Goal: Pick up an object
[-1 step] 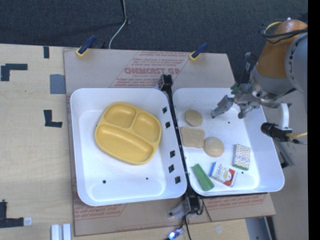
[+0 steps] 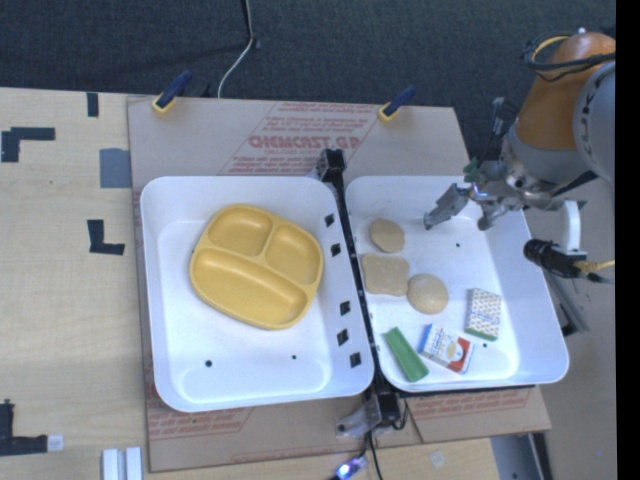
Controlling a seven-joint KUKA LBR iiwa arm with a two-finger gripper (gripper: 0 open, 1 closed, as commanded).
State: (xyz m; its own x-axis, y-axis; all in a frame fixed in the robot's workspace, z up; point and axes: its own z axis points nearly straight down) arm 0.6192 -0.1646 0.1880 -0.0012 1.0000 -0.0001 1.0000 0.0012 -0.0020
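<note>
- Tool (image 2: 462,208) sits over the right bin's (image 2: 520,368) far edge, toward its far-right corner. It hangs off the grey arm (image 2: 560,118) with the orange band. The fingers look spread and there's nothing between them, so it's released and empty.
- Closest pick, I'd say, is the round tan puck (image 2: 387,235) near the far-left corner of that bin. It lies to the left of the tool and a bit toward the near edge, near but not touching.
- It's round, so there's no long axis to line up with. Any finger angle should work.
- Looks-wise: flat, pale tan, matte, like a little biscuit. Just beside it toward the near edge is a squarish tan block (image 2: 385,274), then another tan round (image 2: 428,293).
- Along the near edge: a green bar (image 2: 406,354) lying at a slant, a small white carton (image 2: 445,348), and a patterned packet (image 2: 484,314) toward the right edge.
- Left bin (image 2: 165,268) carries a yellow divided tray (image 2: 257,265), well apart from the tool.
</note>
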